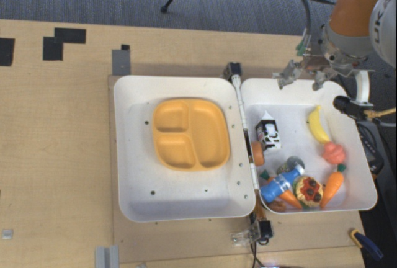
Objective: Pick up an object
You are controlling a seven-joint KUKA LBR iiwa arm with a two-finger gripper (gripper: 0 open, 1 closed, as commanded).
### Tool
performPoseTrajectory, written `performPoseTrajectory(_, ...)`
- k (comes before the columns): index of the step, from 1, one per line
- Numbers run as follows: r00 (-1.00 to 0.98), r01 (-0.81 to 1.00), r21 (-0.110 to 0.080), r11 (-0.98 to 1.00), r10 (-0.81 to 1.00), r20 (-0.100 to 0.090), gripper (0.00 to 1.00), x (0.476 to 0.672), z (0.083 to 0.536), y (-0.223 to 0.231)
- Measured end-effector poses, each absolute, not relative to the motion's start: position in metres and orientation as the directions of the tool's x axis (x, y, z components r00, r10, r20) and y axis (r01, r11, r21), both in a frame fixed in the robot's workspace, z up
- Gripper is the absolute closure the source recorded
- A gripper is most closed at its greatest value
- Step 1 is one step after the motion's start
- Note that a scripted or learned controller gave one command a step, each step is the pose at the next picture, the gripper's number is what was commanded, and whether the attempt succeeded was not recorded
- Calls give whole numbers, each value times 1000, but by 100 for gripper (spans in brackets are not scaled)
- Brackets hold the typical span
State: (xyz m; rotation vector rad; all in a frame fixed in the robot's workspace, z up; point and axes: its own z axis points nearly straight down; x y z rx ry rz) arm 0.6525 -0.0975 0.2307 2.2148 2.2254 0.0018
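Pincer (305, 77) hangs over the far rim of the right bin (366, 195), fingers spread apart, released, nothing between them. Orange-banded arm (360, 6) rises behind it to the upper right. Candidate objects all lie nearer the camera than the pincer, inside the right bin: banana (319, 125) just below and slightly right of it, black-and-white carton (268, 134) below and to its left, pink fruit (334, 153) and carrot (333, 186) farther down on the right, blue bottle (277, 186) farthest down beside a round patterned item (308, 191). Well to the pincer's left, the left bin (130, 198) bears a yellow divided plate (189, 134)
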Motion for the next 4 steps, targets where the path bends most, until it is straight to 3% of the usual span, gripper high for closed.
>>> performPoseTrajectory(1,-247,969,2,247,969,-2,0,635,191,-169)
performPoseTrajectory(2,-396,918,14,397,918,-10,0,608,101,-176)
performPoseTrajectory(3,-775,632,4,775,632,-7,0,611,87,-180)
performPoseTrajectory(4,-722,692,4,722,692,-6,0,656,113,-206)
